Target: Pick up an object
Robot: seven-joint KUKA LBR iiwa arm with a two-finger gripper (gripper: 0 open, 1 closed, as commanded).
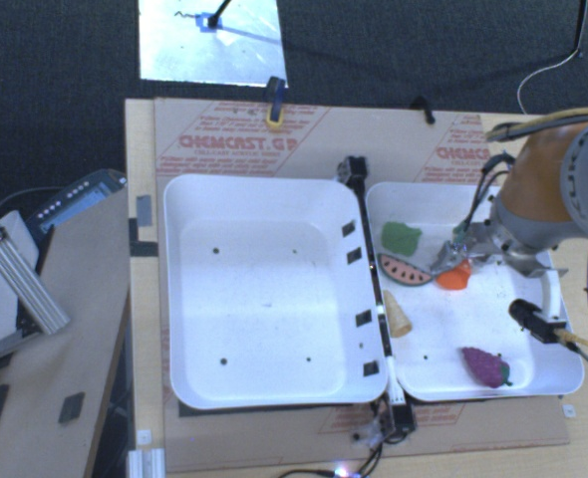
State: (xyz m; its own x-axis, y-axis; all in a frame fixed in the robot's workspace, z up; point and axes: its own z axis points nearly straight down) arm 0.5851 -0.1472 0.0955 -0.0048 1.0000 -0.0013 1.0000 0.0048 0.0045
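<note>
Beside the watermelon slice (406, 270), the hand (452, 264) (grip unclear) meets an orange object (454, 279).

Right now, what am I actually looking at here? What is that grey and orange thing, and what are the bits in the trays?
One camera above the bench looks down at a slant on two shallow white bins. The grey and orange thing is a robot arm reaching in from the right; its fingers are low in the right bin, right by an orange piece. I cannot tell if they grip it. Also there: a green piece, a watermelon slice, a pale wedge and a purple piece. Its job is picking one up.
</note>
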